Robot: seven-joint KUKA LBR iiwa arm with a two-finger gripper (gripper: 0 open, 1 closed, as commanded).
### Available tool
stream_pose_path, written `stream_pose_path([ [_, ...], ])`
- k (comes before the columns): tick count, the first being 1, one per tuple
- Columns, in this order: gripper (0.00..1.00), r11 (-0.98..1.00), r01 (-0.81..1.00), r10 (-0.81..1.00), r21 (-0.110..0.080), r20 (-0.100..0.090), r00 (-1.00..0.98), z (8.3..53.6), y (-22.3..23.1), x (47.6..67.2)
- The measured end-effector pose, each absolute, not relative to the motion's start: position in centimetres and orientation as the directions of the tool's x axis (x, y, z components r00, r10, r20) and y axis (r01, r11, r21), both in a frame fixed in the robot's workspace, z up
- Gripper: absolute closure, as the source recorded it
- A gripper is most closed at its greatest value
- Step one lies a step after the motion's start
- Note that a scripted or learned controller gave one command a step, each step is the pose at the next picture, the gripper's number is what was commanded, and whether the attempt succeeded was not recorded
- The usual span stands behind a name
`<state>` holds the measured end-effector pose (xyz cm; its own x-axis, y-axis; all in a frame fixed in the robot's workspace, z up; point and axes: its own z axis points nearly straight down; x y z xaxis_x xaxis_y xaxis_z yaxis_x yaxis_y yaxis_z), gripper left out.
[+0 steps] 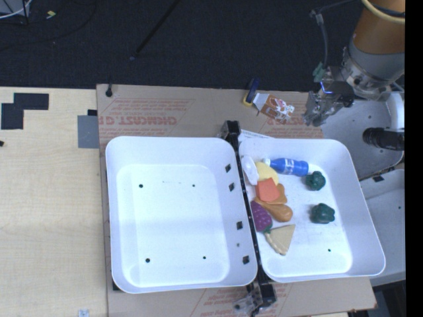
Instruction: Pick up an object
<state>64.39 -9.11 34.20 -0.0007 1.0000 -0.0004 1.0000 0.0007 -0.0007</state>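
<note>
Nearest the camera, the cream wedge (281, 238) lies low in the right bin (357, 243), with the other toys clustered above it along the divider. The likeliest target, the blue bottle (289, 166), rests on its side in that bin's upper part, long axis nearly across the view, white cap toward the divider and blue base toward the green lump (315, 181). The gripper (319, 114) hangs beyond the bin's far rim, up and right of the bottle, holding nothing; its finger gap I cannot tell.
</note>
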Motion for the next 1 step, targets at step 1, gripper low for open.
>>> stream_pose_path([
  [1, 1.0, 0.003, 1.0, 1.0, 0.0, 0.0, -0.003, 35.06, -6.57, 64.33],
])
